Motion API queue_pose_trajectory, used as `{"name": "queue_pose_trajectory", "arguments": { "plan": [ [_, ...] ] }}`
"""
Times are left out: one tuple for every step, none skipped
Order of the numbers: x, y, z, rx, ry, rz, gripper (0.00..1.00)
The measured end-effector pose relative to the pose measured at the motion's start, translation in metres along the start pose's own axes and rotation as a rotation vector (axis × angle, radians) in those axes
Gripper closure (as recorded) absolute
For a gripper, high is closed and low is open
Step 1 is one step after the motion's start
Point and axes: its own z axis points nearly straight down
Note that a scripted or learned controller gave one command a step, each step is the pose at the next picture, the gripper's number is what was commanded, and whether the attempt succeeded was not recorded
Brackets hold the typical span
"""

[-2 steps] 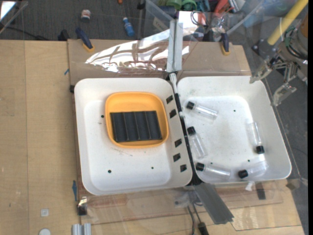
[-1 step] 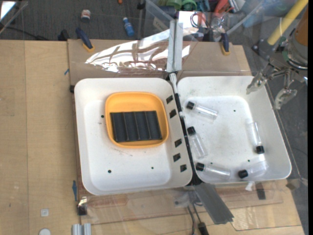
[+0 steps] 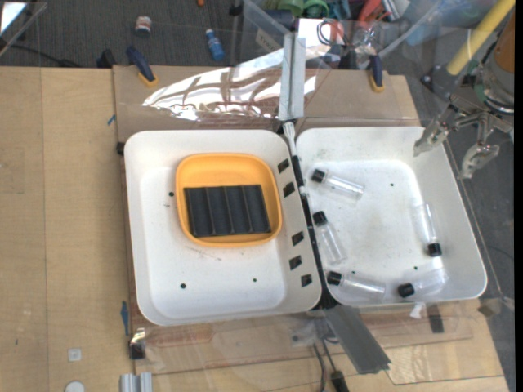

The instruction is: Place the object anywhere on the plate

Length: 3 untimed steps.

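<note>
My orange plate [image 3: 230, 170] lies flat in the left bin [image 3: 155, 219], bearing a black ribbed tray [image 3: 227, 210]; 5 clear black-capped vials [image 3: 335, 183] lie scattered in the right bin [image 3: 458, 243].

From my console, both white bins [image 3: 155, 292] look like smooth moulded plastic with a soft sheen. The orange plate [image 3: 189, 170] reads as glossy plastic, and the black ribbed block [image 3: 227, 211] on it looks matt. The vials [image 3: 337, 184] are clear plastic or glass with black caps. The table [image 3: 57, 219] is pale, matt wood. The fingers [image 3: 431, 134] gleam like bare metal.
</note>
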Motion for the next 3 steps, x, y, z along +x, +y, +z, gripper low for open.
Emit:
{"name": "queue_pose_trajectory", "arguments": {
  "plan": [
    [0.002,0.001,0.018,-0.008,-0.001,-0.466,0.0],
    [0.002,0.0,0.001,-0.001,-0.002,-0.485,0.0],
    [0.002,0.0,-0.006,-0.001,-0.001,-0.534,0.0]
  ]
}}
